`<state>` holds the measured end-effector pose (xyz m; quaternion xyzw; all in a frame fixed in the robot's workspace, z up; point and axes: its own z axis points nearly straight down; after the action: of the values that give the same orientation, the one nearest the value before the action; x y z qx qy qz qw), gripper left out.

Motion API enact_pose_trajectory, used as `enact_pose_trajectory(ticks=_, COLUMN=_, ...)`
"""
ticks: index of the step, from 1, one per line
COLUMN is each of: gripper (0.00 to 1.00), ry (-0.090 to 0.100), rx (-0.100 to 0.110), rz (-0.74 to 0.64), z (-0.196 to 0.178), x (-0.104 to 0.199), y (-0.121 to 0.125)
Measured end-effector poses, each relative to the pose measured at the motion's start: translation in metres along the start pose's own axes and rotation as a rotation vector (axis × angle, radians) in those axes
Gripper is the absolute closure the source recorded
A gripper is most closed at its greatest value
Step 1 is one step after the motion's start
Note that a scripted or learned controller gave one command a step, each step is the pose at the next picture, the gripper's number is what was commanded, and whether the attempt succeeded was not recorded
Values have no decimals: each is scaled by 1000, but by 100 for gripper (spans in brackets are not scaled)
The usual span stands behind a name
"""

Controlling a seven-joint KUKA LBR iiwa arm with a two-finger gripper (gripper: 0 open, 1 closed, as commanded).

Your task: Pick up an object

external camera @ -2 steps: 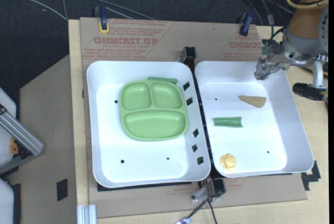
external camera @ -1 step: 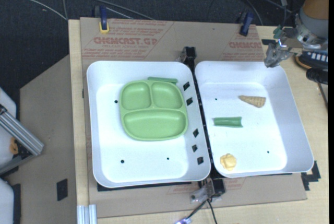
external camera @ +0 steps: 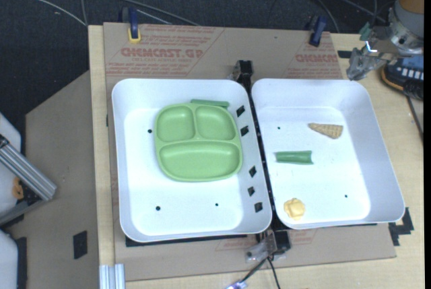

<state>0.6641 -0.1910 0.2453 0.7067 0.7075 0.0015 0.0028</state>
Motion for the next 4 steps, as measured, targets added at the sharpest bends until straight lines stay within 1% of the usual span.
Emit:
enact_pose_trajectory(ticks=1, gripper=100, ry=5, rx=8, rz=-4, z=-5, x=57, y=-22)
enact_pose_trajectory(ticks=2, gripper=100, ry=5, rx=10, rz=-4, z=-5, x=114, y=-45)
enact_pose_trajectory(ticks=3, gripper=100, ry=5, rx=10, rz=-5, z=2, x=176, y=-65)
enact_pose_trajectory(ticks=4, gripper=100, ry=4, rx=11, rz=-3, z=5, x=218, y=-86)
